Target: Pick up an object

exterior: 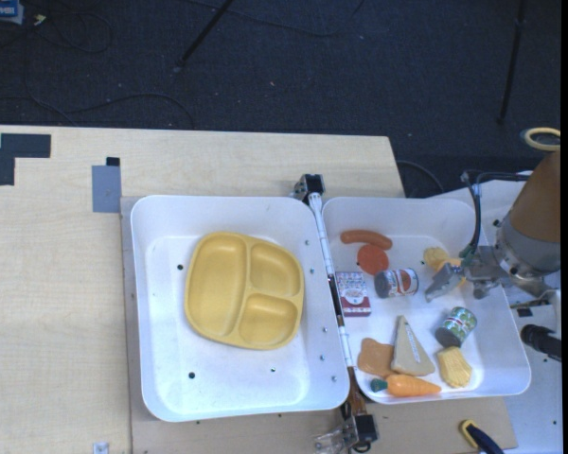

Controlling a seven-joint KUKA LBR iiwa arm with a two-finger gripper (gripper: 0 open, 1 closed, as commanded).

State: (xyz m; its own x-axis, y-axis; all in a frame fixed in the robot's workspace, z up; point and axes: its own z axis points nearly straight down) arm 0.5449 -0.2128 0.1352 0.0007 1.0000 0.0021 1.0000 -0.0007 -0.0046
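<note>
The right bin holds several toy foods. Among them are a sausage, a red slice, a small dark jar, a red-and-white carton, a pale wedge, a brown toast piece, a carrot, a yellow corn piece, a green can and a small yellow item. My gripper hangs low over the bin's right part, just right of the jar, below the yellow item and above the green can. Nothing is visibly held.
The left bin holds a yellow divided plate. A black divider rail runs between the bins. The arm's grey body with its orange band covers the right bin's far right rim. The wooden bench stretches to the left.
</note>
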